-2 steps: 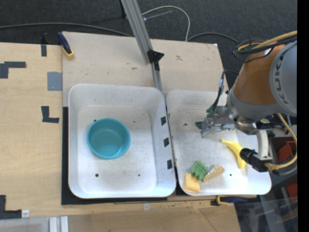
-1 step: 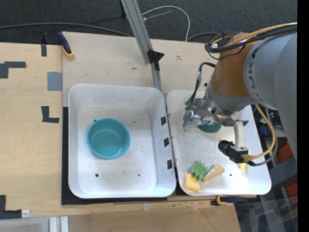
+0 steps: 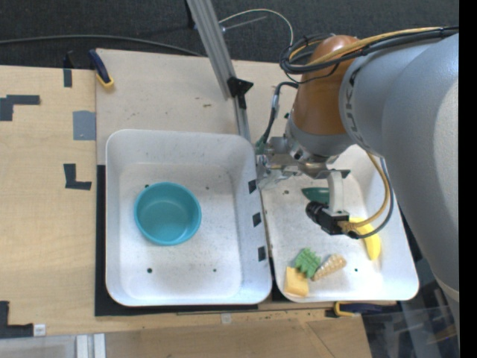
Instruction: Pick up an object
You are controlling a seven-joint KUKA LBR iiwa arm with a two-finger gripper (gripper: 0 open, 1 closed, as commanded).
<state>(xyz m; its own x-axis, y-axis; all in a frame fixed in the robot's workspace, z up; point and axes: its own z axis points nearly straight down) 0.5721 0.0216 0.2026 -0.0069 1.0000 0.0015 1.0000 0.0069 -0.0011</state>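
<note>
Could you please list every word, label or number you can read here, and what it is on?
No text can be read.
The black tape marks on the bench are plain shapes, not letters.
The teal bowl, the bin around it, the other bin and the arm bear no legible print.

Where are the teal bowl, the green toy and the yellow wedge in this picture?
Teal bowl [image 3: 168, 215], camera view, on its inner floor.
Green toy [image 3: 305, 261], camera view, on its middle.
Yellow wedge [image 3: 296, 283], camera view, on its top face.

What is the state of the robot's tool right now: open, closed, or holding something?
Tool: cannot be told from this view; it is over the right bin.
</note>
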